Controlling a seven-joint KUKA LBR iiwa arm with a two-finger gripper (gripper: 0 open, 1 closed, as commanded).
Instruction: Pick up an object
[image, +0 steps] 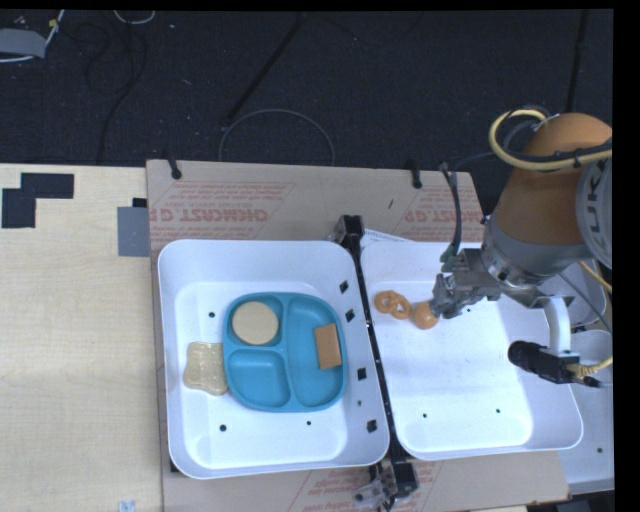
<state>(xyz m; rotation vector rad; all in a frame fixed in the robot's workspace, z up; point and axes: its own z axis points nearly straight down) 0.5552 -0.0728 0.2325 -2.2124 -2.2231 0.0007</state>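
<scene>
A brown pretzel (392, 302) lies in the right bin (470, 420) near its left wall, with a small tan rounded piece (425, 318) just to its right. My gripper (444, 302) hangs low over the bin, right beside that tan piece and touching or nearly touching it. The wrist hides the fingers. In the left bin (190, 290) sits a blue divided tray (270, 385) holding a round tan cracker (254, 322) and a brown rectangular piece (327, 346). A pale, rough cracker (205, 367) lies against the tray's left edge.
The arm (545, 205) comes in from the right over the right bin's far right corner. A black cylinder (540, 360) juts over the right bin's right side. A raised divider (362, 340) separates the bins. Cardboard (250, 200) lies beneath them.
</scene>
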